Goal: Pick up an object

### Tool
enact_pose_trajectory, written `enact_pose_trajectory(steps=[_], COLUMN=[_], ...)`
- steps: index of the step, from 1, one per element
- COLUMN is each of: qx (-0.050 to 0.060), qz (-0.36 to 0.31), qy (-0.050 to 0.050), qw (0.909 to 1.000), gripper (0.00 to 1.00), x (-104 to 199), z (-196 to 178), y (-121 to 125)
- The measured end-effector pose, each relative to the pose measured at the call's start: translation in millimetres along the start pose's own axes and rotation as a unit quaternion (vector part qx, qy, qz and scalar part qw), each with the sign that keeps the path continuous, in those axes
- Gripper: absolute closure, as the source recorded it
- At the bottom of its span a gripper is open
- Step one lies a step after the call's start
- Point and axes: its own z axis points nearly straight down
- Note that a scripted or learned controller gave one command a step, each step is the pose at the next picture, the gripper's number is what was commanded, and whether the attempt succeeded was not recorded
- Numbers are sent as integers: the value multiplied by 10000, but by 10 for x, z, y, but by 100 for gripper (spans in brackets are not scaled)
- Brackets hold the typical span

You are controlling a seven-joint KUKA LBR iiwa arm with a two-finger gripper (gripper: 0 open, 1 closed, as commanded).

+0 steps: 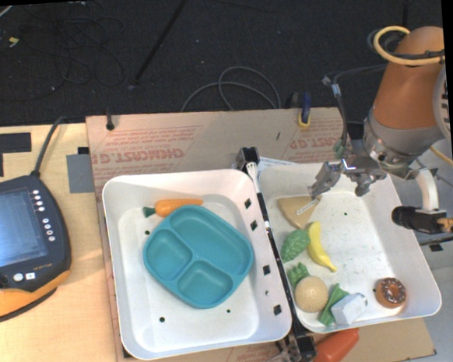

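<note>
Two white bins sit side by side on the table (pixel 168 138). The left bin (pixel 130 301) holds a teal plate (pixel 197 255) with three compartments, and a carrot (pixel 174 206) lies just behind the plate's far edge, touching or nearly touching it.

The right bin (pixel 407 240) carries the toys. A tan wedge (pixel 293 209) lies near the bin's far left corner. Just in front of it are a green leafy piece (pixel 295 245) and a banana (pixel 319 247), side by side and close to touching. Nearer the front edge sit a beige ball (pixel 310 293), a second green piece (pixel 330 302) and a small grey-white block (pixel 348 309), bunched together. A donut (pixel 391 292) rests apart from them, at the front right. A red-orange object (pixel 336 349) lies on the table in front of the bin.

The end effector (pixel 340 181) hangs over the far part of the right bin, beside the tan wedge, its fingers spread apart with nothing between them.

A tablet (pixel 16 232) with a dark screen lies on the table, well left of the bins.
</note>
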Motion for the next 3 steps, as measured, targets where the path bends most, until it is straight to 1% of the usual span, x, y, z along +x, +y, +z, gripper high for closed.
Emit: enact_pose_trajectory(steps=[1,2,3], qx=[41,19,9], qz=[3,37,2], qy=[10,6,3], qw=[10000,10000,10000], gripper=[0,100,100], x=[57,30,485], z=[1513,1347,575], y=[-207,-192,-426])
